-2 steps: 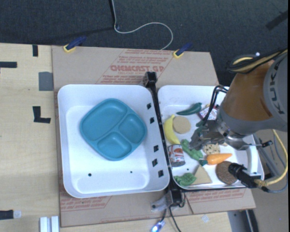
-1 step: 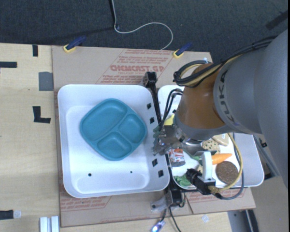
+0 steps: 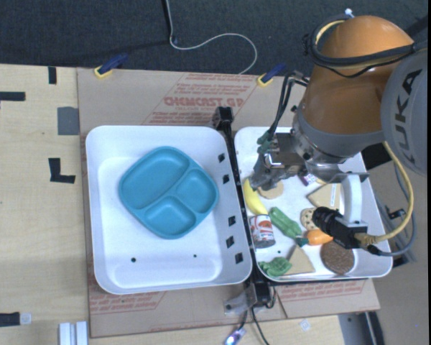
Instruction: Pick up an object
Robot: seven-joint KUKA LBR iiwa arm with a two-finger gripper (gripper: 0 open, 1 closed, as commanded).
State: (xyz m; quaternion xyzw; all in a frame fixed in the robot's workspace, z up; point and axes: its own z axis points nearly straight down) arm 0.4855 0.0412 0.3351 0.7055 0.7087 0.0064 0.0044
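gripper (image 3: 271, 169) low over the right bin (image 3: 377, 268), at its 10 o'clock corner; whether it is open or closed cannot be told. banana (image 3: 253, 200) just beside it at 7 o'clock. blue divided plate (image 3: 168, 191) lies in left bin (image 3: 108, 264).

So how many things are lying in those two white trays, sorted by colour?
Blue: 1, the divided plate
Yellow: 1, the banana
Green: 2, the long piece and the leafy piece
Orange: 1, the carrot
Brown: 1, the round disc
Red and white: 1, the can
Total: 7 that I can tell apart
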